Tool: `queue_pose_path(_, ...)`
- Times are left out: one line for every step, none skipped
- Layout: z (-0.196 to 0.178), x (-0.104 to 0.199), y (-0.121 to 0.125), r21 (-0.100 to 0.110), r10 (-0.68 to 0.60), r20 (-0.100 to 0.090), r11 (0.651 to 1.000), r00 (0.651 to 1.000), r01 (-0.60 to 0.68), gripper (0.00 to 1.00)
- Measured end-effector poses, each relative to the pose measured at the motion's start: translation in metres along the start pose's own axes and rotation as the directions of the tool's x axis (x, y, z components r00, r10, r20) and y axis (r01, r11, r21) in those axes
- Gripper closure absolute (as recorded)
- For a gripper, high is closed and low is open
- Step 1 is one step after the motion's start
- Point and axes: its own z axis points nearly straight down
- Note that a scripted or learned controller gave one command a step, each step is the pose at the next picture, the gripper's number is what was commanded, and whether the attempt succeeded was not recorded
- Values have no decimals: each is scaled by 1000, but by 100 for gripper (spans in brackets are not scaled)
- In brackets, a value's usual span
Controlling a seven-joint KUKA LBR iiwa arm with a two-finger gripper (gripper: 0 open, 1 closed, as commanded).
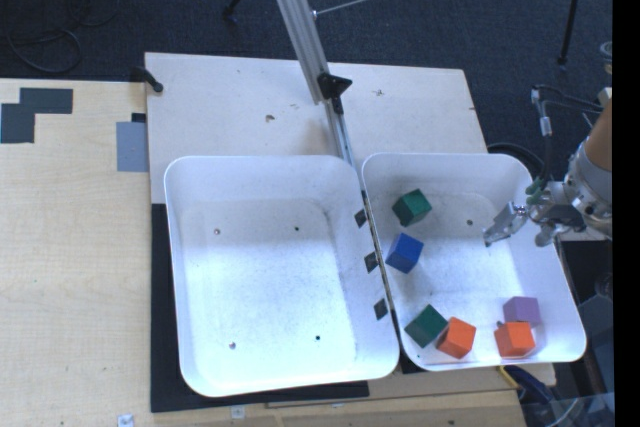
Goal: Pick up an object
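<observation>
Dark carpet with cables surrounds a pale counter (70, 245) carrying two white bins side by side, the left bin (262, 275) and the right bin (478, 260), with a slanted aluminium rail (300, 25) rising behind them; no writing or brand can be read anywhere. Six cubes lie in the right bin: two green, one (411, 207) near the back and one (427, 325) at the front, one blue cube (404, 252) between them, two orange cubes (456, 337) (514, 339) along the front edge, and one purple cube (522, 311) just behind the right-hand orange. At that bin's right rim the gripper (505, 224) hangs with its fingers apart and nothing between them, well clear of every cube.
</observation>
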Motion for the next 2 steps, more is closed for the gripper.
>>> queue_pose_path(44,61,21,5,-9,-4,1000,1000,9,0)
queue_pose_path(-18,119,56,-7,-11,-1,1000,1000,11,0)
